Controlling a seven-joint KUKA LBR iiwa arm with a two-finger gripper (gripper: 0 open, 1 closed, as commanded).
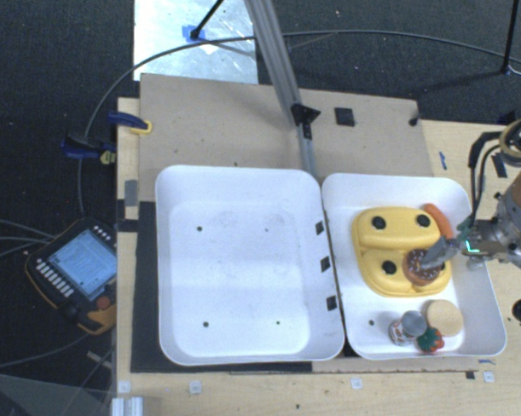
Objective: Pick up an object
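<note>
Bench front: we see two shallow white bins side by side, the left bin [237,262] and the right bin [474,321].
Front of right bin: a pale round disc [444,316], a small silver piece [407,326] and a green and red bit [428,340] sit close together.
Middle of right bin: a large yellow object [394,246] with dark holes, and a small brown ring-shaped object [422,266] resting on its near right part.
Gripper: our gripper [438,254] reaches in from the right, its tip touching or just above the brown ring.
Fingers: we cannot tell whether they are wide or narrow.
Risk: we judge the tip may press the ring against the yellow object and skid off, lifting nothing.
Far edge: an orange stick [439,219] lies behind the yellow object.
Beyond: a grey pole [278,63] slants over the bench.
</note>
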